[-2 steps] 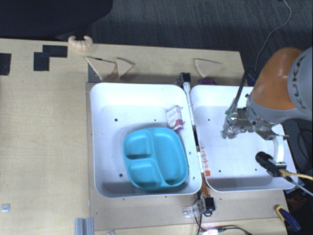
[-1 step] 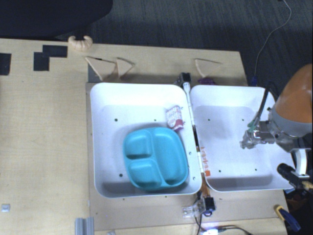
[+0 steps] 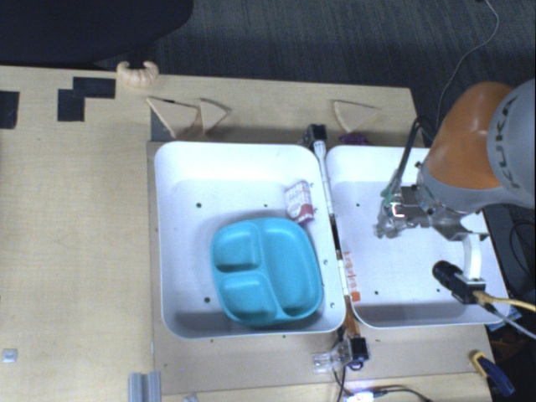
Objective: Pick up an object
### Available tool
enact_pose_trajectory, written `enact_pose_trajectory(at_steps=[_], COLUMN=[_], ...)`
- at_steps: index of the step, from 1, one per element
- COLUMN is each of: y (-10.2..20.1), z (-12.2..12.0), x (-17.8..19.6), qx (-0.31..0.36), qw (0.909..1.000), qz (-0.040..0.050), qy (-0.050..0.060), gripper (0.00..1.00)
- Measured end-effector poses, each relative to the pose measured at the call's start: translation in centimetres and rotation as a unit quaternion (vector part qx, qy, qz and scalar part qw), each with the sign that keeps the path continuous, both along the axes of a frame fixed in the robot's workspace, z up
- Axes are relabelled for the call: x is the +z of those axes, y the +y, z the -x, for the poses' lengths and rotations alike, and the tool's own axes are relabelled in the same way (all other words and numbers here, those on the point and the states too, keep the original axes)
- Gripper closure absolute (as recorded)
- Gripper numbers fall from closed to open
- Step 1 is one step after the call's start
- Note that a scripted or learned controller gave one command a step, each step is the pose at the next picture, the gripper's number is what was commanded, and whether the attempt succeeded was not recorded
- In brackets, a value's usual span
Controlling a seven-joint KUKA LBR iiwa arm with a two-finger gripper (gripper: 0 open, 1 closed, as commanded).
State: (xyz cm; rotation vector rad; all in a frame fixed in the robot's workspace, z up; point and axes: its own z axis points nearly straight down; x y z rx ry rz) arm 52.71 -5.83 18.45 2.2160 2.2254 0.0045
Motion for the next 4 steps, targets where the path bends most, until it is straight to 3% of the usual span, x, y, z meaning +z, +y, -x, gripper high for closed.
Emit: enact_pose_trajectory(at_steps=[1,2,3,4], y=[-4.6,-8.1,-1.6,-7.3], z=[4.0,4.0,3.9,4.0], x=[-2.7,-5.8,0.0,-2.2], qx=[-0.001,-0.001,0.0,-0.001], qw=[1.0,1.0,1.0,1.0], qz=[0.001,0.0008,0.0001,0.001], qy=[0.001,0.001,-0.001,0.0], gripper=[1.0,1.0,1.0,1.0])
